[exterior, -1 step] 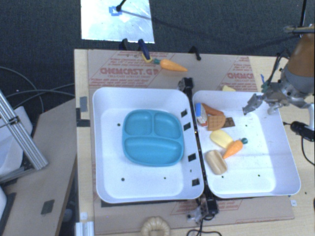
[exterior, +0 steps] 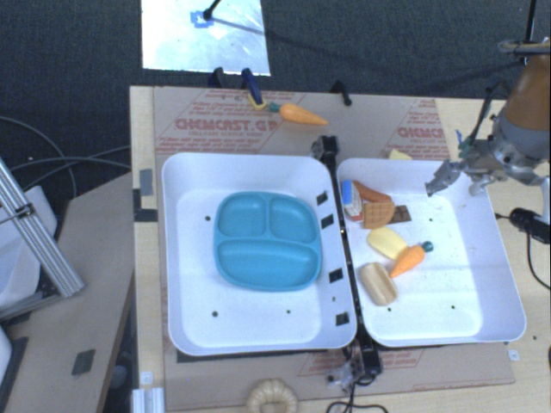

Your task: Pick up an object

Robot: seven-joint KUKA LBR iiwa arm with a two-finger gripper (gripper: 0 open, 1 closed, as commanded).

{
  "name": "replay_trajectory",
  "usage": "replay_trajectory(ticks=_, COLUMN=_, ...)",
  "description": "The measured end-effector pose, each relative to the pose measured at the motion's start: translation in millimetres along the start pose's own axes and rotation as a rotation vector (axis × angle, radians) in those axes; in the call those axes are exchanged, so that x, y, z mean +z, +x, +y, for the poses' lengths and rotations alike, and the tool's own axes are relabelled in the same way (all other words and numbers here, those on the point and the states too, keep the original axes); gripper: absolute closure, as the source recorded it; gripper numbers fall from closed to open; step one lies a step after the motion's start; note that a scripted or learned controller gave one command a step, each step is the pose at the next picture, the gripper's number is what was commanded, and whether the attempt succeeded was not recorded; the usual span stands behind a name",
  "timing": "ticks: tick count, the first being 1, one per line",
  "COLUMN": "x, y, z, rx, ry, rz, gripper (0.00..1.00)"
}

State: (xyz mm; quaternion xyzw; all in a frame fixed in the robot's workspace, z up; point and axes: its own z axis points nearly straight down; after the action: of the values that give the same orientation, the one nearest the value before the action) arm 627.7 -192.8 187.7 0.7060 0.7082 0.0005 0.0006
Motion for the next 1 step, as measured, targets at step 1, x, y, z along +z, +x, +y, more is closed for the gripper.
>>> replay_trajectory(ticks=1, x=57.4, y=-6.6, z=-6.2, rx=0.002, ry=0.004, rz=0.000, gripper=0.00)
